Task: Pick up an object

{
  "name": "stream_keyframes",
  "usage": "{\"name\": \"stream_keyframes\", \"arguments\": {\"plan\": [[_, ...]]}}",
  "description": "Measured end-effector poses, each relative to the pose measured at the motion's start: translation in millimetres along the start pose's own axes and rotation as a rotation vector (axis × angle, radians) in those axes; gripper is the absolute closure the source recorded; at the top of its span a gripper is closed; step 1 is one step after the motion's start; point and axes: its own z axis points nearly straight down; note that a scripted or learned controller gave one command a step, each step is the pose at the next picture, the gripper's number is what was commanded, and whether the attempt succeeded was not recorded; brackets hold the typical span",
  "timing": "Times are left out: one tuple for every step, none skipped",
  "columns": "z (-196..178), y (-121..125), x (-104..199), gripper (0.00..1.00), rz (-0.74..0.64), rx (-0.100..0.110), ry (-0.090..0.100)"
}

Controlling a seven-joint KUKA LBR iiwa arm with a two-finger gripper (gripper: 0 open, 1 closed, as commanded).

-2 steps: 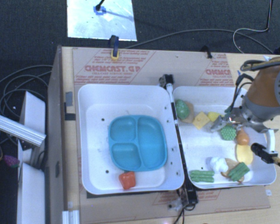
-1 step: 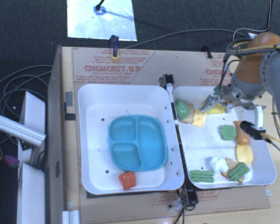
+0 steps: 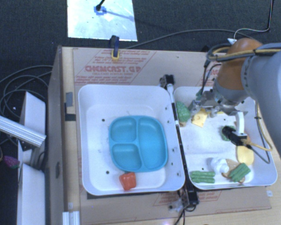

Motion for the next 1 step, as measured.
{"name": "stream_keyframes", "arguments": {"plan": [[-10.8,1.0,0.7,1.0,-0.002,-0.002,0.001]]}}
